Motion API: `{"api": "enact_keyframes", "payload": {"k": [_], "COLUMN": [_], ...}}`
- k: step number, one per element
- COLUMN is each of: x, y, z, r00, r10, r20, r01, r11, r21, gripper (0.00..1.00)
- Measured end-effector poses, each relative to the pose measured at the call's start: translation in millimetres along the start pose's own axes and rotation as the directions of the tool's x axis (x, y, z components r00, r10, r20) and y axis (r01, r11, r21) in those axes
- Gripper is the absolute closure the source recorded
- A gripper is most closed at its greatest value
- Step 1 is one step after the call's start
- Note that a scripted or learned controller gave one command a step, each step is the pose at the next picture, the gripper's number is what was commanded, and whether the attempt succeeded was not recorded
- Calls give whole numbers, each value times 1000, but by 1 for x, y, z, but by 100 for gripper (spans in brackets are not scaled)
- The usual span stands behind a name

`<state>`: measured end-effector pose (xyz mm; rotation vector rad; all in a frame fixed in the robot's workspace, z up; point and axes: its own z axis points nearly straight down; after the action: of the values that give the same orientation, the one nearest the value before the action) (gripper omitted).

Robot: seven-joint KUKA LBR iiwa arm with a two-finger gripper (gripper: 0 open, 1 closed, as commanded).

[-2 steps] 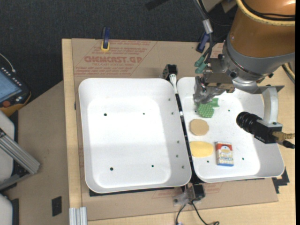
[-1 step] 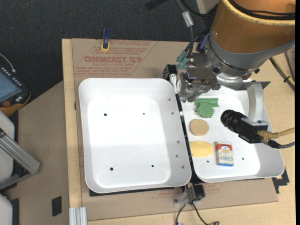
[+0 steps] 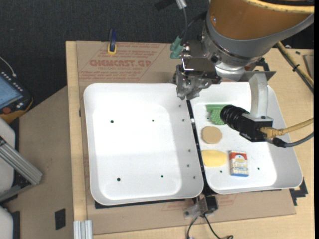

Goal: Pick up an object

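Arm (image 3: 259, 19) hangs over the far rim between the 2 bins. Claw (image 3: 188, 91) state: cannot tell. Nothing visibly lifted, so the pick looks undone. Right bin (image 3: 284, 171) holds 4 items: green piece (image 3: 214, 112), yellow piece (image 3: 214, 158), box (image 3: 239, 163), tan disc (image 3: 212, 135). Cardboard (image 3: 124, 59) covers the table.

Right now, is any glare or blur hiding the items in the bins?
Camera view: the left bin is glare-bright but readable; the green piece, tan disc, yellow piece and small box look sharp; the arm looms large and soft.
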<state>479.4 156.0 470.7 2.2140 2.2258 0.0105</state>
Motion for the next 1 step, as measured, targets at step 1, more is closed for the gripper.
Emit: {"api": "enact_keyframes", "payload": {"k": [1], "x": [-3], "y": [0], "z": [-35], "r00": [1000], "r10": [4], "r20": [1], "r01": [-4], "r11": [1000], "r21": [-1], "gripper": [100]}}
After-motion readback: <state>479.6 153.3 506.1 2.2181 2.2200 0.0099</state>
